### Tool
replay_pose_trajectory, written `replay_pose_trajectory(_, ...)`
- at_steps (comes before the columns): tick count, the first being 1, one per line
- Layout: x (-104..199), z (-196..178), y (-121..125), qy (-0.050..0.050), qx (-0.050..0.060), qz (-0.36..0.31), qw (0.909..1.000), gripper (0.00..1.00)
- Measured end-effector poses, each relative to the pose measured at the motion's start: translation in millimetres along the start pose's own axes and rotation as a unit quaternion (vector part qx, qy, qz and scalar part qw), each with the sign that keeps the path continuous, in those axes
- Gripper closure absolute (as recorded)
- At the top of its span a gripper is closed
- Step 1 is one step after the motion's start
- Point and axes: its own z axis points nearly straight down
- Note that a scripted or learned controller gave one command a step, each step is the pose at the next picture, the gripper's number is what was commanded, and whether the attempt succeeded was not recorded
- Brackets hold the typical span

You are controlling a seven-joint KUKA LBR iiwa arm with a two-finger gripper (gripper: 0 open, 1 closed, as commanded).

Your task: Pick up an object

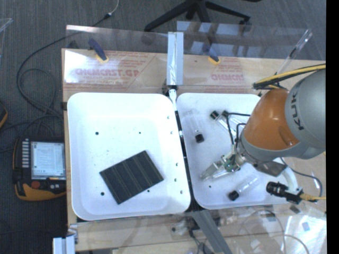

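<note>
On the bench, the left bin (79, 142) holds a dark ribbed panel (131, 176) near its front edge. The gripper (212, 172), fingers spread and grasping nothing, hangs low in the right bin (212, 194) among small black pieces (199, 137). The approach seems under way; next it must centre on a piece and close.

1. The two bins, left (85, 120) and right (212, 102), are plain white; the left one has a few small dark dots on its floor.
2. The flat mat (131, 176) in the left bin is dark grey with lengthwise ribbed stripes.
3. The arm (296, 123) is grey with an orange band (267, 123) and dark lettering on the grey.
4. The bench board (111, 73) is pale tan with faded red printing.
5. The handheld controller (39, 168) on the floor is black and orange with a light screen.
6. The carpet (42, 15) is dark grey.
</note>
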Motion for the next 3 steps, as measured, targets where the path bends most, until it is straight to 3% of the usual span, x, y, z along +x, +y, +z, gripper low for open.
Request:
replay_pose_trajectory(1,-76.9,2.2,78.4,0.001,0.0,-0.087,0.9962,0.0)
replay_pose_trajectory(2,-21.3,0.5,21.4,0.0,0.001,-0.111,0.9938,0.0)
replay_pose_trajectory(3,-112.2,3.2,86.4,0.0,-0.001,-0.15,0.9887,0.0)
